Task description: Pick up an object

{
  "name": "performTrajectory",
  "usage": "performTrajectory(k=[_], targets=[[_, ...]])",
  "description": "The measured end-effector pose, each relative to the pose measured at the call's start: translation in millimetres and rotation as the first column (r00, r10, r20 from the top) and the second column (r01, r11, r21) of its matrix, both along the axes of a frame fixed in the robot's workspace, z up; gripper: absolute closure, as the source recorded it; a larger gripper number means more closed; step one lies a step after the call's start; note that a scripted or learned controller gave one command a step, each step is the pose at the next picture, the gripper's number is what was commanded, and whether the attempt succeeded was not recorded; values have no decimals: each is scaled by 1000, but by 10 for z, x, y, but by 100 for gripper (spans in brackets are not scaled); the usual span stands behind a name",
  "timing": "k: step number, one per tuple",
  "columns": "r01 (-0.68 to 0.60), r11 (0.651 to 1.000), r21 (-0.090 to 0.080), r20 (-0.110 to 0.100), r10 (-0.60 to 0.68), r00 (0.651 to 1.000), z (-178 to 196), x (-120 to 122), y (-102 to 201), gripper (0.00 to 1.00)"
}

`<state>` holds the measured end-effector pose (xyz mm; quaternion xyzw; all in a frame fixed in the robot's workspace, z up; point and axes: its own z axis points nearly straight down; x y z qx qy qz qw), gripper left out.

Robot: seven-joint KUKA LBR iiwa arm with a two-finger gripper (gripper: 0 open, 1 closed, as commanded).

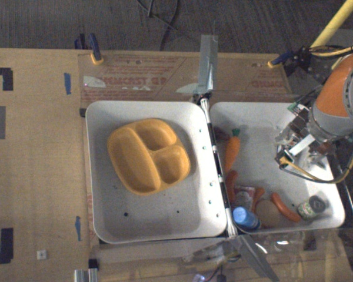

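Here, in the camera view, the gripper (293, 148) hangs over the right bin (260, 123), near its right side; whether it is open or closed cannot be told. A carrot (232, 150) lies by the divider, with a bottle (245, 215), sausage (285, 208) and small can (313, 207) along the near edge. The left bin (103, 211) holds 1 yellow divided dish (148, 155).

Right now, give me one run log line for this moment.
arm: over right bin | gripper: above bin floor, nothing visibly held | carrot: by divider | yellow tray: left bin
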<state>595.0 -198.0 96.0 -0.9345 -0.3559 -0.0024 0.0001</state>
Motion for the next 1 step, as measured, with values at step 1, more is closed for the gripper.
performTrajectory(k=[1], targets=[[9,1000,-3,-4,-9,1000,1259,337,-99,0]])
